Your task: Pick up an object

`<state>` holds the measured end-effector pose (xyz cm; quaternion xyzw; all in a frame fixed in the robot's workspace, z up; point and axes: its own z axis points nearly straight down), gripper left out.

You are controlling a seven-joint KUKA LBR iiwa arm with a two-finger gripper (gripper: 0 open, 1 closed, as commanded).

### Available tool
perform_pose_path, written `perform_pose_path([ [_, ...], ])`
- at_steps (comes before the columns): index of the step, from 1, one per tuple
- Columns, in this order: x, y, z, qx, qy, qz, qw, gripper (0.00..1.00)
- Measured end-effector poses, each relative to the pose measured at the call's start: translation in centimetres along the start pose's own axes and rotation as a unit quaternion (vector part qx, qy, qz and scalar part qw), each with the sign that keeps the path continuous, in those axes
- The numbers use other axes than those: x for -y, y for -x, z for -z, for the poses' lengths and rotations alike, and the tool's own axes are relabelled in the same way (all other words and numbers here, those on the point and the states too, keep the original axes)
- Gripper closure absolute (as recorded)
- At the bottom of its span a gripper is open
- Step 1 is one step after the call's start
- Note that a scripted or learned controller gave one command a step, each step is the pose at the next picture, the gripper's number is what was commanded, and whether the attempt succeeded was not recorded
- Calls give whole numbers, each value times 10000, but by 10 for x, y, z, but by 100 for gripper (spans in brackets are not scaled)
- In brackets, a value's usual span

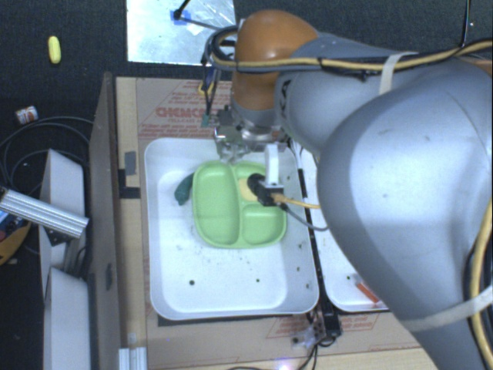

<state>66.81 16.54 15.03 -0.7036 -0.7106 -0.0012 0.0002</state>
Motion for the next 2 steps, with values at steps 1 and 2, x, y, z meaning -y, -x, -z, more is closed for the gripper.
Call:
perform_pose_path([
  [1, 62, -63, 38, -10, -6, 10, 10000, 100],
  [2, 83, -48, 75, 2, -3, -47, 10000, 100],
])
